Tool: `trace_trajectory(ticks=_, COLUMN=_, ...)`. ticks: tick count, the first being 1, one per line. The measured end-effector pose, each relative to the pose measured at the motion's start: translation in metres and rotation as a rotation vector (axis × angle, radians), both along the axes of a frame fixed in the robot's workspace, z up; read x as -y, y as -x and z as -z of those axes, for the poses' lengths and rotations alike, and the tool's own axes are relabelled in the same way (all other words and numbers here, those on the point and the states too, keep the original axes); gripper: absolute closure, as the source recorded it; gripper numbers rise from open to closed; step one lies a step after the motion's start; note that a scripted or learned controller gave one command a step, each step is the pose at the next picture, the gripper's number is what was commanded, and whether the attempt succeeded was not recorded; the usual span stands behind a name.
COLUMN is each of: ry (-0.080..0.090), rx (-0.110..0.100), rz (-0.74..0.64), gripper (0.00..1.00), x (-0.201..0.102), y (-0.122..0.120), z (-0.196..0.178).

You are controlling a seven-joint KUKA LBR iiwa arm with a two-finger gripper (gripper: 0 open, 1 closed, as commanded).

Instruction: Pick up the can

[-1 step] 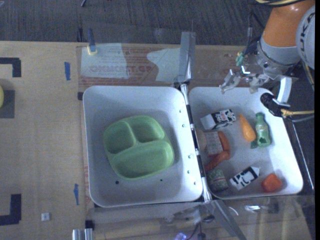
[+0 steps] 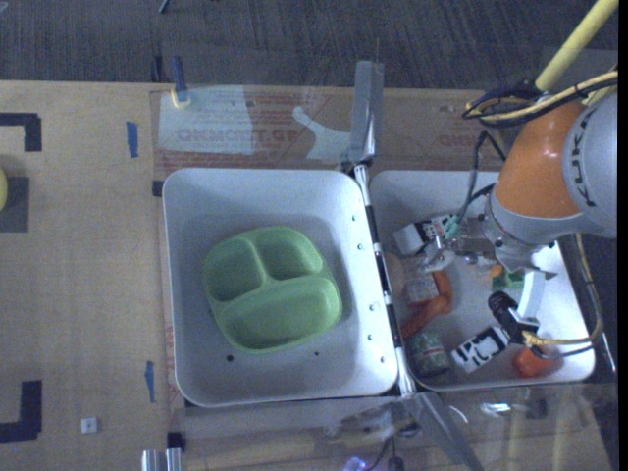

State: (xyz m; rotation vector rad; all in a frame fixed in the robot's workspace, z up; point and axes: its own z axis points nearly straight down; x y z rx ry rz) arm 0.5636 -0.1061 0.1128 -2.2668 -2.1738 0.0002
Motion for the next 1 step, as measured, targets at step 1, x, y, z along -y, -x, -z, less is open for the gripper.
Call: trace_trajectory(ticks=1, ry=0.001, rx=0.002, rz=0.109, gripper=0.0, x=0.0136, y=-0.0619, z=0.014)
